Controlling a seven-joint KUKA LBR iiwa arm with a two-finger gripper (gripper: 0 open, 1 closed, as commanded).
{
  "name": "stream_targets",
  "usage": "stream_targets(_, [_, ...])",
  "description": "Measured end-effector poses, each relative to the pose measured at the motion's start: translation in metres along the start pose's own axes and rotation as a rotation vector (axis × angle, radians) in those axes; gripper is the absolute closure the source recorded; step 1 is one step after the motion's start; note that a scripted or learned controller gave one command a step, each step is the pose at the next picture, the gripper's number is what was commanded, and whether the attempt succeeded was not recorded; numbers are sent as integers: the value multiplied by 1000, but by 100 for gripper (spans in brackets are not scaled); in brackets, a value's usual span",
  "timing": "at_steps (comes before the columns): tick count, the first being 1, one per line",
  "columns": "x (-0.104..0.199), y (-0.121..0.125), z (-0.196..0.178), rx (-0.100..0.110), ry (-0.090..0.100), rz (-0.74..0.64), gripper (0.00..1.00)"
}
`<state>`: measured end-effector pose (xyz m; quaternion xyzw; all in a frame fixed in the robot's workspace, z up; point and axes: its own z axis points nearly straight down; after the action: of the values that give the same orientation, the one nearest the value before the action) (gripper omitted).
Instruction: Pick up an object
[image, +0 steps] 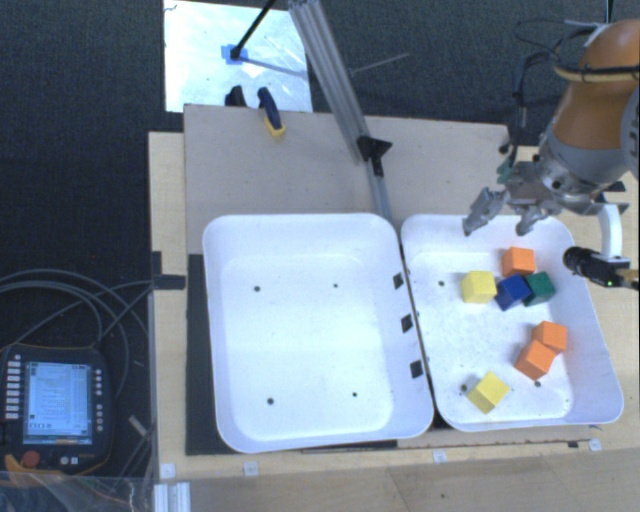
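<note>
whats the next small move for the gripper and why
Probably shift slightly toward the near side of the right bin and descend over the upper orange cube. The gripper hangs open above the bin's far edge with nothing between its fingers, and that cube is the closest block, just in front of it. The green cube and blue cube crowd its near side, so an approach from above seems safest.

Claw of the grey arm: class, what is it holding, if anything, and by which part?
Nothing is held. The open claw hovers above the right white plastic bin's far edge, with no block between its fingers.
</note>
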<state>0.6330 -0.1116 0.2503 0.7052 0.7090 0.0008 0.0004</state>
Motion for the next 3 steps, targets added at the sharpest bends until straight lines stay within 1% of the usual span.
stream_targets(1, [0, 0, 0, 0, 0, 0, 0])
stream_targets(2, [-6, 7, 57, 5, -1, 3, 0])
stream_targets(3, [3, 8, 116, 5, 0, 1, 0])
